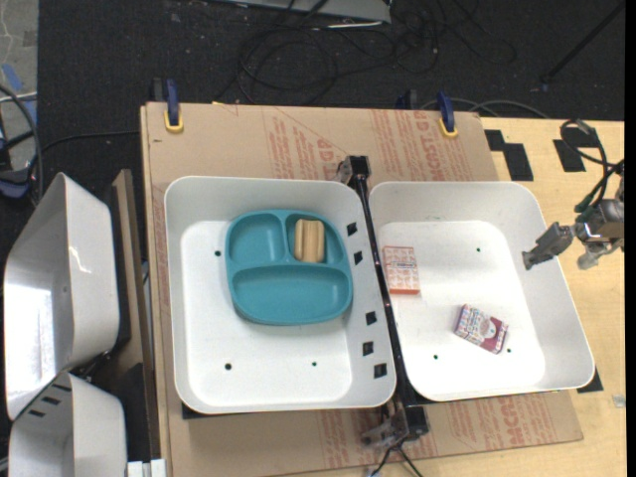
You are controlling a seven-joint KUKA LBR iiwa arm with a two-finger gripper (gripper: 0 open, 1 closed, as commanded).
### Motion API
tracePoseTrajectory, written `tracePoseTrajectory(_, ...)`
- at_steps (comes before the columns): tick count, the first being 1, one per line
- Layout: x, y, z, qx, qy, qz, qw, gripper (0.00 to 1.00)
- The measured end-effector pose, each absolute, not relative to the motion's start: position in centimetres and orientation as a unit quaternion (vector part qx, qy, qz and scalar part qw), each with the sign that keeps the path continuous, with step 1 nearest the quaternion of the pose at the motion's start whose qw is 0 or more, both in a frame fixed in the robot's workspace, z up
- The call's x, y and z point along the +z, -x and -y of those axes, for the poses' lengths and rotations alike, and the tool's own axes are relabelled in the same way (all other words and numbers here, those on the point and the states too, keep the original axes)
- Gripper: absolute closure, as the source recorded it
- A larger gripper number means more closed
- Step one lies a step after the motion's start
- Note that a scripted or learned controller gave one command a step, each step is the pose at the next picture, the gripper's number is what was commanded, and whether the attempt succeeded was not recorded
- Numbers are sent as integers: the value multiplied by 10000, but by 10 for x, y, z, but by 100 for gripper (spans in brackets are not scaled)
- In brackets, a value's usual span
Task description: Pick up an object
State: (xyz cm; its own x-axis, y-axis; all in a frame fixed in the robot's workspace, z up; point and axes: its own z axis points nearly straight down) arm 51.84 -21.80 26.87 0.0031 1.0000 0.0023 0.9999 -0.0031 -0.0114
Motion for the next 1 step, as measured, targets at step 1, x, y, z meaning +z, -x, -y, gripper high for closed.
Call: tracePoseTrajectory(1,275,-521,217,3,7067,7075,-1,0)
